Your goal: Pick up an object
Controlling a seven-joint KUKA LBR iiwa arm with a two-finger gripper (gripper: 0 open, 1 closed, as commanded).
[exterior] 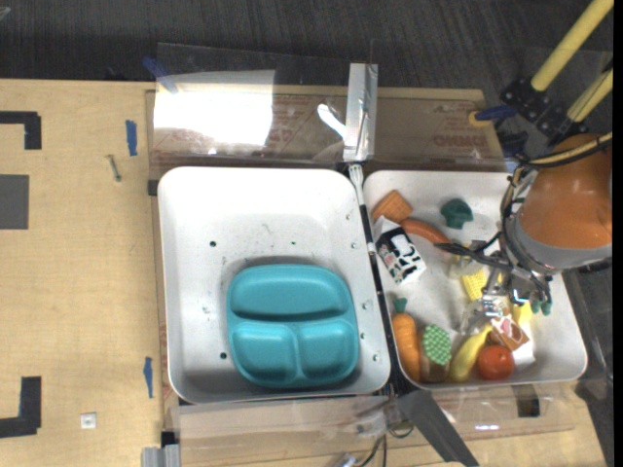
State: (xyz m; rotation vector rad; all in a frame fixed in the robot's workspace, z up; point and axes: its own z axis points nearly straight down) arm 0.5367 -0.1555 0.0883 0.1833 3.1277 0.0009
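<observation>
**A:** Where do you stand on the pick?

**B:** Early, by my reading. Take the tray (291, 324) in the left bin (185, 202) as your mark: everything loose lies right of it, in the right bin (569, 343). Your gripper (492, 295) is down among that clutter, well right of the tray, under the orange wrist band (569, 202).

**A:** Has it got anything?

**B:** You can't tell from here. The claw is lost in cables and toys, so how wide it stands, and whether anything sits in it, I can't say. Nothing looks lifted clear of the bin floor.

**A:** What's closest to it?

**B:** The corn (473, 283) and the banana (467, 353), with the tomato (494, 361) just beyond. The carrot (406, 343) lies nearest the tray, and the white carton (399, 254) above it.

**A:** So what's left?

**B:** As I judge it, the whole grasp and lift: you still need one item seen off the floor
</observation>
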